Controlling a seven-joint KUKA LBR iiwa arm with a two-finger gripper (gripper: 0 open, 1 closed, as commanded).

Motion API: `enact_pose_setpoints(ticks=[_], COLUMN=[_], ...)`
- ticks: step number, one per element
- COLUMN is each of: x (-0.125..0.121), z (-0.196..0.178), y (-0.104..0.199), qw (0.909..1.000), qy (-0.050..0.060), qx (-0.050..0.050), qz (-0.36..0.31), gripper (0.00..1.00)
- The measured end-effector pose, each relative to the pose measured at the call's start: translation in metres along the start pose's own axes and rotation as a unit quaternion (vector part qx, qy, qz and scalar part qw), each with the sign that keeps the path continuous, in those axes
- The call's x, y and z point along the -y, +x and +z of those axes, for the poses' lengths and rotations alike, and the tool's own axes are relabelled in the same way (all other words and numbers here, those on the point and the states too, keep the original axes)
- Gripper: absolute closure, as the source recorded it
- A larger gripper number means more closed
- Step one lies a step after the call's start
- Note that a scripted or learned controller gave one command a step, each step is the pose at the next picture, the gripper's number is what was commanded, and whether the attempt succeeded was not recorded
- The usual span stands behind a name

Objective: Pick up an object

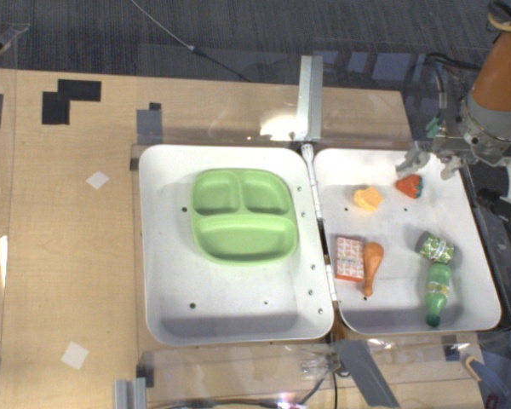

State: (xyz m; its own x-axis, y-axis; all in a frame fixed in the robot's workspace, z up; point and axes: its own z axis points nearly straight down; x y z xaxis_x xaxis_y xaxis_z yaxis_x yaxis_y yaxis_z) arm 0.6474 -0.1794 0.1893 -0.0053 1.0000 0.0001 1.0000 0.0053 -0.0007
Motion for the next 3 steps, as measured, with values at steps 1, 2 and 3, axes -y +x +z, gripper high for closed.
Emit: enact_pose_setpoints(ticks=[1,2,3], x=[0.000,-0.001,0.024], z=[0.098,0.090,-0.028], y=[0.074,0.075,0.142], qw=[1.0000,1.0000,1.0000], qy=[-0.001,-0.001,-0.004], qx=[0.000,0.000,0.000], qz=[0.001,-0.001,-0.001], gripper=[0.00,1.00,1.00])
